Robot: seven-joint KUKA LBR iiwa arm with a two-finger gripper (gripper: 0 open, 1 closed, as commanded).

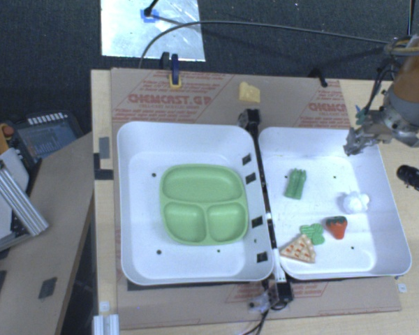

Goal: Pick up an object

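Note:
In the right bin (377, 257) lie a green ridged piece (295, 184), a white lumpy object (353, 202), a red strawberry-like toy (336, 227), a small green leafy toy (311, 233) and a pizza slice toy (298, 249). My gripper (355, 144) hangs over the bin's far right part, well above and behind the white object. Nothing is visible between its fingers, and their spacing is too small and dark to read.
The left bin (136, 187) holds a green three-compartment plate (201, 204). A black divider strip (258, 187) runs between the bins. A yellow block (249, 92) and a yellow-blue clamp (174, 71) sit on the cardboard behind them. Equipment (28, 159) stands at the left.

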